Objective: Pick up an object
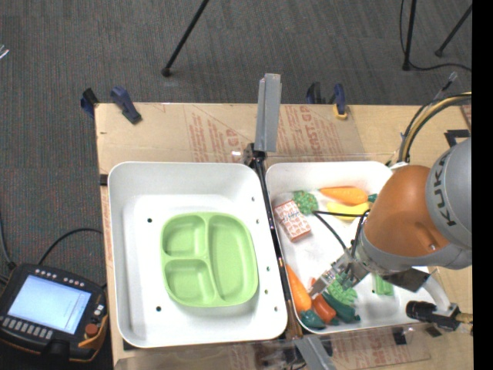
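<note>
My gripper (330, 282) is low in the right bin (377, 169), near its front left corner, under the orange wrist band (400, 214). It hangs over a cluster of toy food: an orange carrot (297, 287), a red piece (323, 310) and dark green leafy pieces (347, 295). Whether any of them is held cannot be seen. Further back in the bin lie a red-and-white box (293, 220), a green broccoli (306, 201), a second carrot (344, 195) and a yellow piece (344, 209).
The left bin (131, 206) holds a light green divided plate (208, 259). A grey upright post (268, 114) stands behind the wall between the bins. A teach pendant (50, 307) lies on the floor at the lower left.
</note>
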Available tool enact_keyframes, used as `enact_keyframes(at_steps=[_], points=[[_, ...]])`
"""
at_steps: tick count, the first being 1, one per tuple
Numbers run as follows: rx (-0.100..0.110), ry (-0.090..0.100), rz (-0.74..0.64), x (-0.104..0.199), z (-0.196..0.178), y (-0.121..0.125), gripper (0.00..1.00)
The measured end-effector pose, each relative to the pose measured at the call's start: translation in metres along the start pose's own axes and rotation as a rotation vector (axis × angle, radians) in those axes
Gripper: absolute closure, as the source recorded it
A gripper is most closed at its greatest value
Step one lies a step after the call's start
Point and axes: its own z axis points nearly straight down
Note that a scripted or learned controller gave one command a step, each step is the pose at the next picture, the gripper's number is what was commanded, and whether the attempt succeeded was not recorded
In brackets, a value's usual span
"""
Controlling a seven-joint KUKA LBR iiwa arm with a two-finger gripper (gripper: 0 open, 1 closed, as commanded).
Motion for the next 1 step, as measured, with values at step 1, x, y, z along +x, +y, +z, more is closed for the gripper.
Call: enact_keyframes(at_steps=[1], points=[[0.004, 0.014, 0.001, 0.0026, -0.0073, -0.0006, 1.00]])
